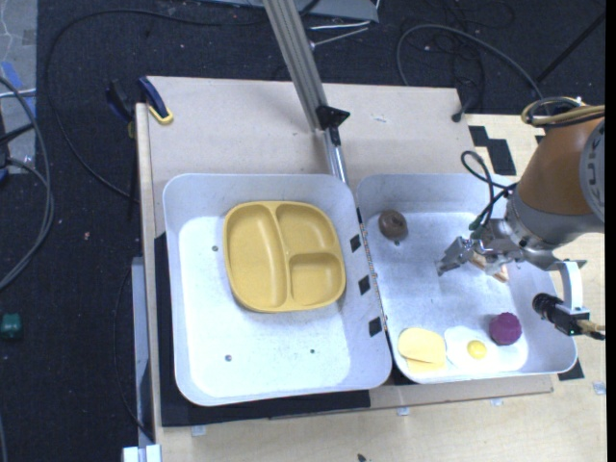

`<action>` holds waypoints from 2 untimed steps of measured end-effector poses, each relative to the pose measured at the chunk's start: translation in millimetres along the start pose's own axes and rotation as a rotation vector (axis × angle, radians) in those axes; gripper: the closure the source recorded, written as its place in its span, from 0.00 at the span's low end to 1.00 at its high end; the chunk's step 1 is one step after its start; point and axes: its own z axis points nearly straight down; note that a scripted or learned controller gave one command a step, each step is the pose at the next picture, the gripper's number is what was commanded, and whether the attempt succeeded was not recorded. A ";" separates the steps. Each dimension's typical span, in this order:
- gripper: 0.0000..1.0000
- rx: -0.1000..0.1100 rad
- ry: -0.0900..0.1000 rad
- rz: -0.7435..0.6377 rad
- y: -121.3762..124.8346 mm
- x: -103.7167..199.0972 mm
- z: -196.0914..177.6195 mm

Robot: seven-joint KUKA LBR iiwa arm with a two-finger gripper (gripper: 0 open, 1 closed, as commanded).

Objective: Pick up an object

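The gripper (pixel 460 256) hangs low over the middle of the right bin (pixel 423 301), its fingers (pixel 450 260) spread apart with nothing between them. A brown round object (pixel 392 224) lies near that bin's far left corner. Along its near edge sit a yellow piece (pixel 422 346), a fried-egg toy (pixel 472 348) and a purple ball (pixel 504 329). The left bin (pixel 197 306) carries a yellow divided plate (pixel 285 256).

Tan tabletop (pixel 404 133) under two white bins (pixel 192 287). Beyond the tabletop: black floor (pixel 77 258) strewn with dark cables (pixel 67 152). Slanting across the tabletop's far edge: grey metal pole (pixel 294 46). On the tabletop's far-left corner: blue-and-yellow clamp (pixel 154 102).
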 end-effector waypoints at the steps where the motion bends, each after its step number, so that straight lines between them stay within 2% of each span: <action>1: 0.00 -0.005 -0.002 0.001 0.8 0.2 30.6; 2: 1.00 -0.010 -0.005 0.001 2.2 -0.7 17.9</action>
